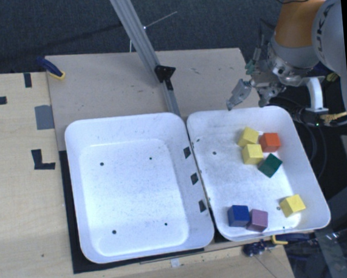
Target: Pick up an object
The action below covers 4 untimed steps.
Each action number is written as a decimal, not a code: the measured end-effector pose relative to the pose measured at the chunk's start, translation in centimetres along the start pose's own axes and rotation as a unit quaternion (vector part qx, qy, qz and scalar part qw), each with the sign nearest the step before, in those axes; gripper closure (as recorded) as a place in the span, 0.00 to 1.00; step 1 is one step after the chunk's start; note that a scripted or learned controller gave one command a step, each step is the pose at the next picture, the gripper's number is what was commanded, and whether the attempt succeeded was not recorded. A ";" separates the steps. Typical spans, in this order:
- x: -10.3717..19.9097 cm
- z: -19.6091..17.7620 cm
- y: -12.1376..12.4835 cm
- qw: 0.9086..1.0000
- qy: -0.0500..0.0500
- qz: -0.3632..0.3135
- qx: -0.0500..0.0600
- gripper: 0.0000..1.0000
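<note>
We see the gripper [251,94] hovering just past the far edge of the right bin [223,179], above the bench [107,86], not over any block. Its two fingers look spread apart with nothing between them, so open and empty.

All blocks sit in the right bin. Far-right cluster: two yellow cubes, the far yellow cube [248,136] and the near yellow cube [252,153] touching or almost touching each other, an orange cube [270,141] just right of them, a dark green cube [270,165] just in front, turned at an angle. Near edge: a blue cube [238,215] with a purple cube [258,219] touching its right side, and a third yellow cube [293,204] near the right corner, apart from those two.

The left bin [129,188] sits beside it, rims touching. A grey metal bar [139,38] runs diagonally down to the junction between the bins.
</note>
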<state>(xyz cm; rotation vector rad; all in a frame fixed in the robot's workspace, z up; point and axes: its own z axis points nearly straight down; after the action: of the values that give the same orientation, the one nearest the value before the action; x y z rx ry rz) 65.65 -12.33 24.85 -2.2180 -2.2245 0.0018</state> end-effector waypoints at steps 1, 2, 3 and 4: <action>0.0 0.0 0.0 1.000 0.000 0.000 0.000 0.00; 0.5 4.6 0.3 1.000 0.000 0.000 0.002 0.00; 1.5 9.7 -0.3 1.000 0.000 0.001 0.003 0.00; 1.6 15.2 -0.4 1.000 0.000 0.000 0.003 0.00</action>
<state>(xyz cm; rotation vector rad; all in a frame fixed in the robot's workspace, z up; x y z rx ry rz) 65.20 -10.77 9.68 -2.2160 -2.2202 0.0087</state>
